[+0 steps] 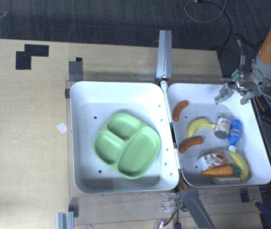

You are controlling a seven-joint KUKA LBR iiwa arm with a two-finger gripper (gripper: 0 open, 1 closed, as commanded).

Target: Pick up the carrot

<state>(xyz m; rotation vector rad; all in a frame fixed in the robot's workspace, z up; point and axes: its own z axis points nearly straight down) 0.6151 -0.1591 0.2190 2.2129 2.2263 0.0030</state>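
The carrot lies flat at about five o'clock in the right bin, close to the bin's near wall, its length running nearly left to right. It is a slim orange taper with a green stub at the end, and it looks like a toy: probably light, stiff and smooth, so likely to roll or slip under a careless pinch. It is hemmed in. A small carton touches it along the twelve o'clock side, and a banana curves round its three o'clock end. The best hold is probably across the thick middle, jaws closing from twelve and six o'clock, though the carton leaves little room on that side.

The gripper hovers near one o'clock in the same bin, by the far wall and well apart from the carrot. Its jaws look released, with nothing between them.

Between gripper and carrot stand a can and a blue bottle, with a second banana and two sausages nearer the divider. The left bin holds a green divided plate.
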